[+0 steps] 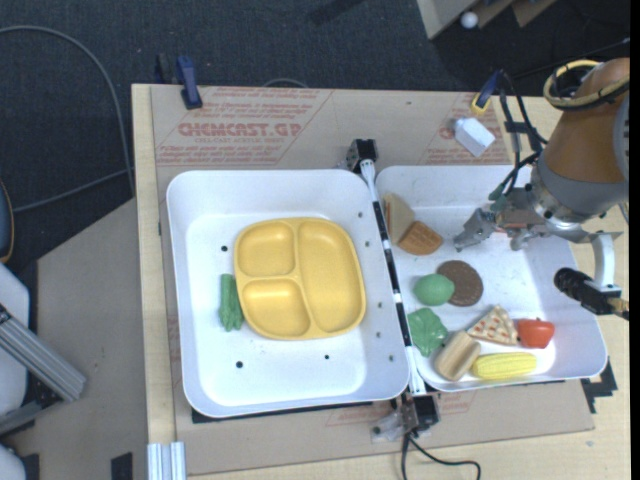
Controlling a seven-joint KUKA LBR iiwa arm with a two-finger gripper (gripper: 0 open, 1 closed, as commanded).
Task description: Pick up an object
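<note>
The gripper (478, 230) is hanging over the upper part of the right bin (575, 368) with its jaws standing slightly apart and nothing between them, its tips just at three o'clock of the brown bread piece (418, 237). Toy foods are crowding that bin's lower half, from the green ball (434, 289) and brown patty (463, 282) to the pizza slice (493, 326), tomato (536, 334) and corn (504, 366) at six o'clock, leaving bare floor only around the gripper. At nine o'clock, the left bin (200, 368) is holding a yellow divided plate (298, 276) and a green pod (231, 302), and the board (150, 228) beneath is showing "CHEMCAST GP" in red.
</note>
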